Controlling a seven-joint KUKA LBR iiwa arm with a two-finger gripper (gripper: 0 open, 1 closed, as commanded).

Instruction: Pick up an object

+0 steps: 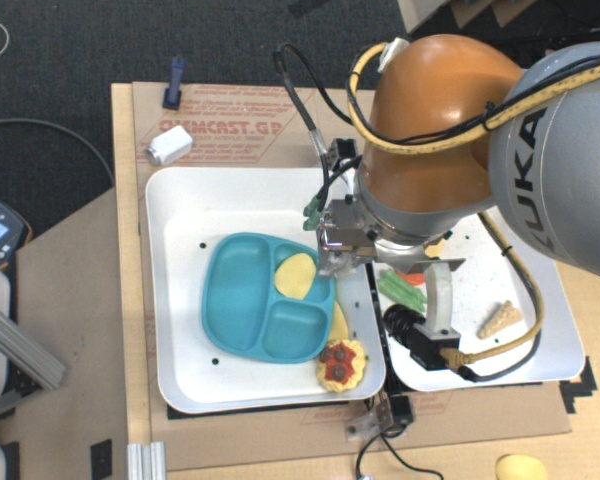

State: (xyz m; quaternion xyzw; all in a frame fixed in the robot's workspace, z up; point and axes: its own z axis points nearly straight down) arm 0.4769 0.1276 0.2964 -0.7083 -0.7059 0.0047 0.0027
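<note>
Blue plastic marks the divided tray (255, 303) in the left bin (170, 268); a yellow piece (296, 275) lies in its far-right compartment, and a small pizza toy (341, 364) is set at its near-right corner; the end effector (332, 253) is seen above the tray's right edge, its state impossible to tell; the yellow piece is judged the target; a straight descent centred on it is advised, so the tray rim is not caught.
</note>
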